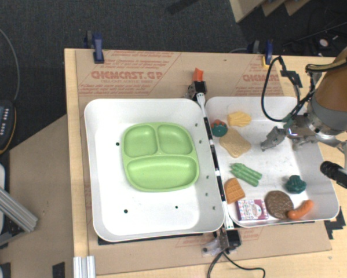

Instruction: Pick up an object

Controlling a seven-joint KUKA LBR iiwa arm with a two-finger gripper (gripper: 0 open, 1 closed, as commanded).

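Nearest the camera, along the lower edge of the right bin [327, 213], lay a pink-and-white carton [252, 209], a brown round patty [278, 202] and an orange sausage [299, 210], the sausage touching the patty's lower right side. Just above them sat an orange waffle-like piece [234, 189] by the bin's left wall, a green bean pod [245, 174] tilted toward the lower right, and a dark green broccoli floret [295, 184] further right. In the left bin [98, 155] a green divided plate [160, 156] rested at the centre, with three compartments. Higher in the right bin lay a tan bread slice [235, 144], a small teal-and-red item [219, 128] and a yellow ridged piece [239, 119]. The gripper [271, 140] hung over the upper middle of the right bin, its grey fingers [275, 135] pointing left and down toward bare bin floor right of the bread slice; nothing showed between them, and how far they stood apart could not be told. The arm [335, 97] entered from the frame's right.
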